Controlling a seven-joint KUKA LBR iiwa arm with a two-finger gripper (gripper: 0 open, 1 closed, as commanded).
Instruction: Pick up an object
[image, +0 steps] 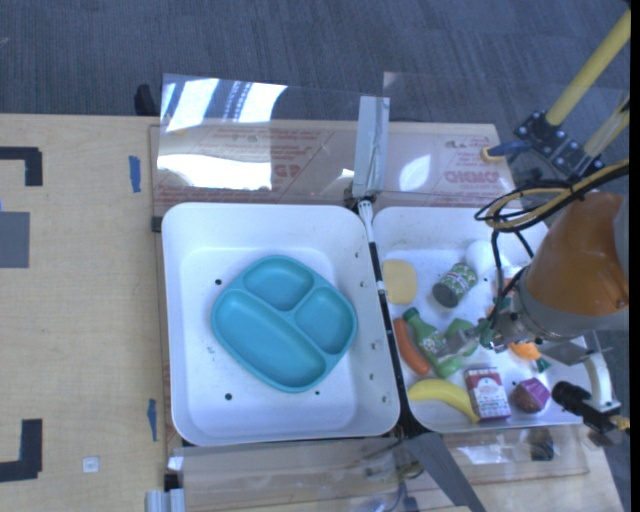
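Observation:
The right bin (425, 228) holds several small items. A yellow disc (400, 281), a dark can (455, 284) and a white egg-like piece (482, 256) lie toward the back. An orange carrot (410, 345) and a green bottle (432, 337) rest in the middle. A banana (443, 397), a red box (487, 392) and a purple piece (530, 395) sit along the front. My gripper (482, 337) reaches down from the right, low over the bin's middle, just right of the green bottle. The wrist hides what is under it.
The left bin (190, 240) carries a blue divided plate (283, 322). A metal divider (371, 150) stands behind the seam between the bins. The arm's orange band (580, 262) and black cables (520, 205) hang over the right bin's right side. A small orange piece (526, 350) peeks out beside the wrist.

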